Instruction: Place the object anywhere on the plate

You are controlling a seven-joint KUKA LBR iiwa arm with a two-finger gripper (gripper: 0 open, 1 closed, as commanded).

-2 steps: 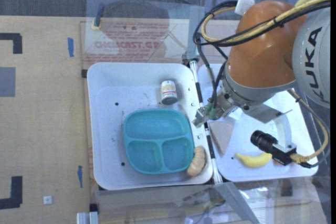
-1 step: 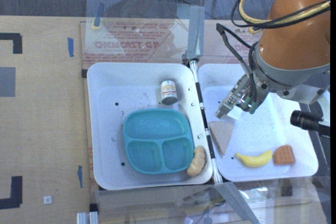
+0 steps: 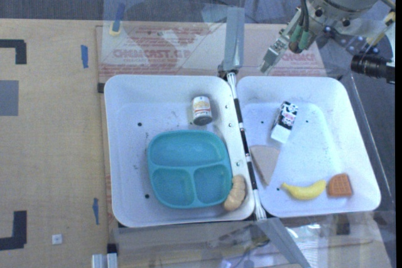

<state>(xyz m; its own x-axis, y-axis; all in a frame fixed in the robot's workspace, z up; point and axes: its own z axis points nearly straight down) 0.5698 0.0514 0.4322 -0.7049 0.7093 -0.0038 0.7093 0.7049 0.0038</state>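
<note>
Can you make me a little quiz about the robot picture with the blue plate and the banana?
1. True or false: the banana lies on the blue plate.
2. Which thing sits nearest the banana? A) the small jar B) the waffle C) the milk carton
3. Fill in: the bread roll lies in the ______ bin, against the plate's corner.

Key
1. False. It lies in the right bin; the plate is in the left bin.
2. B, just beside its tip.
3. Left.

Bonus fact: the gripper hangs beyond the far rim of the right bin.
</note>
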